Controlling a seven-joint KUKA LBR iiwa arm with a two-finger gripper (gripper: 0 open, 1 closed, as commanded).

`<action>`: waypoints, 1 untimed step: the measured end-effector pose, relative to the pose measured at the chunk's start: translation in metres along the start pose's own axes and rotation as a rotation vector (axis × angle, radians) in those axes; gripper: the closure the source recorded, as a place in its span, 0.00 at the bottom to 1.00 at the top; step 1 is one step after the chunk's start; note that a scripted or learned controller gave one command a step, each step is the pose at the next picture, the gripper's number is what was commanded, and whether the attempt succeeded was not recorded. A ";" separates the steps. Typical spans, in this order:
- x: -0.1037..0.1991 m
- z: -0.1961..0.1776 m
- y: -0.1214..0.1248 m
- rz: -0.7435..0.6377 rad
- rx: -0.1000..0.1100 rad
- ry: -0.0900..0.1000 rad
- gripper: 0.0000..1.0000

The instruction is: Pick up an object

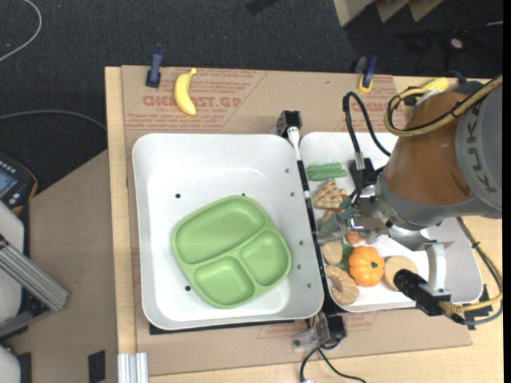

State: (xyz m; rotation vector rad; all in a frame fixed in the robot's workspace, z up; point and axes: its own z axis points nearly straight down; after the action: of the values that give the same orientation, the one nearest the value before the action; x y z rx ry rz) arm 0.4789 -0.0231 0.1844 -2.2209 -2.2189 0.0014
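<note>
Pincer (349, 220) above cluttered right bin (471, 274)

Robotics lab: clamped cardboard bench (215, 94), loose cables (24, 22).

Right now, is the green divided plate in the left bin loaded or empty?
Empty. The green divided plate lies flat in the left bin, and all three of its compartments show bare green. The toy food sits in the right bin.

1. The counter (239, 94) is topped with brown cardboard printed in faded red lettering.
2. Two shallow white bins sit on it side by side, touching: the left bin (160, 214) and the right bin (467, 274).
3. A yellow banana (186, 91) lies on the cardboard behind the left bin.
4. Two blue clamps (154, 67) grip the counter's far edge.
</note>
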 end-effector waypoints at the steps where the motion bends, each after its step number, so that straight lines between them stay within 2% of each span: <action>1: 0.000 -0.010 0.001 0.000 -0.003 0.000 1.00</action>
State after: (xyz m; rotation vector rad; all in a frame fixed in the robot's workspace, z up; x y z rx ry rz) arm 0.4795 -0.0230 0.1949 -2.2221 -2.2206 -0.0011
